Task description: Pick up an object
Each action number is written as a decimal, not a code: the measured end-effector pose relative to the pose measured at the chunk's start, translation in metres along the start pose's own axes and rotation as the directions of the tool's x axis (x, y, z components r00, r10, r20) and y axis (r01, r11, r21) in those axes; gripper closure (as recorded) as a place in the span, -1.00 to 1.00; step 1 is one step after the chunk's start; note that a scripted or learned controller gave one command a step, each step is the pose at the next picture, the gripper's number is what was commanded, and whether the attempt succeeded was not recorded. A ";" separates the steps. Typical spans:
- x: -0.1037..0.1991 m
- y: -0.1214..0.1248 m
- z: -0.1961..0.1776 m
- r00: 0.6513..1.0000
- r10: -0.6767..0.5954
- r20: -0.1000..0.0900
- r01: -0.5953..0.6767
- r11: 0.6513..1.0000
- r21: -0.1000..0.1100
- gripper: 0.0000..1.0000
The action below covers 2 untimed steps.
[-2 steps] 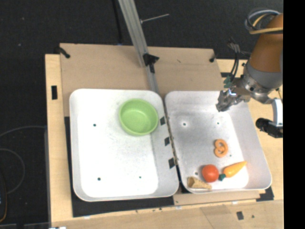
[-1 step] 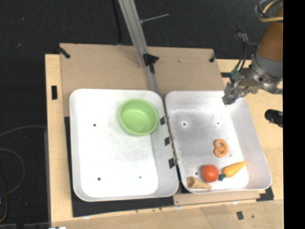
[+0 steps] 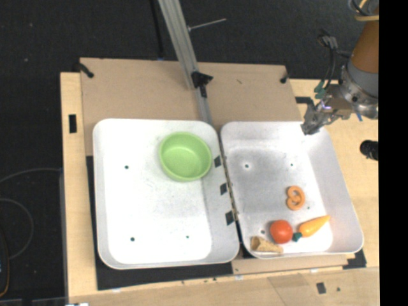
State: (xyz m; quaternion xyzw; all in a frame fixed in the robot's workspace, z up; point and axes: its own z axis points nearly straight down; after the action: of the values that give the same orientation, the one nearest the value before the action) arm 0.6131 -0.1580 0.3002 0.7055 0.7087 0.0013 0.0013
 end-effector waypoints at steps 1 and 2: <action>0.045 0.008 0.014 1.000 -0.001 0.000 0.001 1.000 0.004 1.00; 0.095 0.005 0.011 1.000 -0.002 -0.001 0.002 1.000 0.004 1.00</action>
State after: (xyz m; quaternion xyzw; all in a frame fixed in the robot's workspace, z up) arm 0.6178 -0.0631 0.2889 0.7049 0.7093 0.0003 -0.0002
